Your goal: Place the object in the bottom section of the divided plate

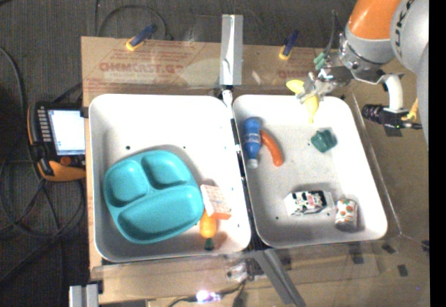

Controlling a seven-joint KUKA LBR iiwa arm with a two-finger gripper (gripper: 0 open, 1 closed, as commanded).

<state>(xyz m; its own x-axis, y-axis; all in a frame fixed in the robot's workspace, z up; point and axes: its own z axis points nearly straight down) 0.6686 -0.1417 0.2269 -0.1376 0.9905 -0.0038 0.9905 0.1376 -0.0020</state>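
Your pincer (313, 88) is pinching a yellow banana (311, 105) that hangs just below it; judge it light, smooth and slippery, so grip its middle firmly toward the far-left plate (132, 180).

One fixed camera looks down from above at a slant, far enough back to take in both white bins — left bin (97, 180) and right bin (362, 180) — with the arm (390, 13) entering at upper right.
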